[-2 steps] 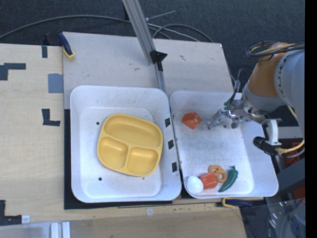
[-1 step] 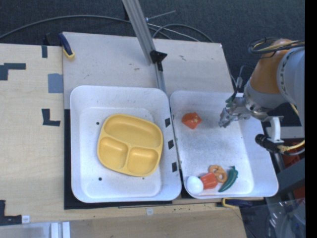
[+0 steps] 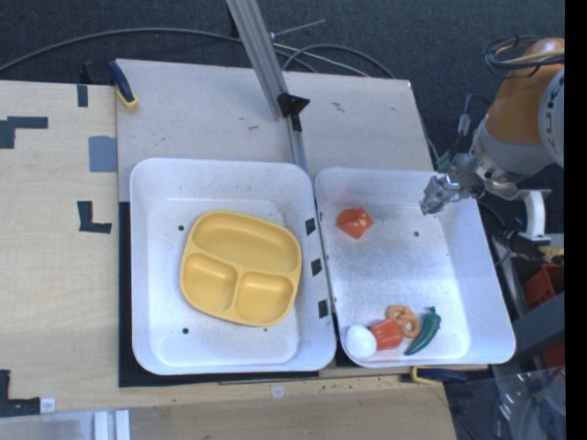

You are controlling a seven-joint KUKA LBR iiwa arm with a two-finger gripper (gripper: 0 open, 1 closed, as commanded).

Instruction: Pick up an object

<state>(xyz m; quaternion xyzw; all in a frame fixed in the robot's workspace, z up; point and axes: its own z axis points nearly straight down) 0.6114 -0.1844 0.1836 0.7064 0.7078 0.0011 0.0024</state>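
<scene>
Nothing is picked up yet: my gripper (image 3: 435, 197) hangs over the upper right rim of the right bin (image 3: 477, 273), and I cannot tell its state from this view. The nearest candidate, a small red block (image 3: 354, 222), lies apart to my left on the bin floor. A white egg (image 3: 360, 341), pretzel (image 3: 402, 318) and green pepper (image 3: 424, 333) cluster at the near edge, so the whole reach and grasp remain.
</scene>
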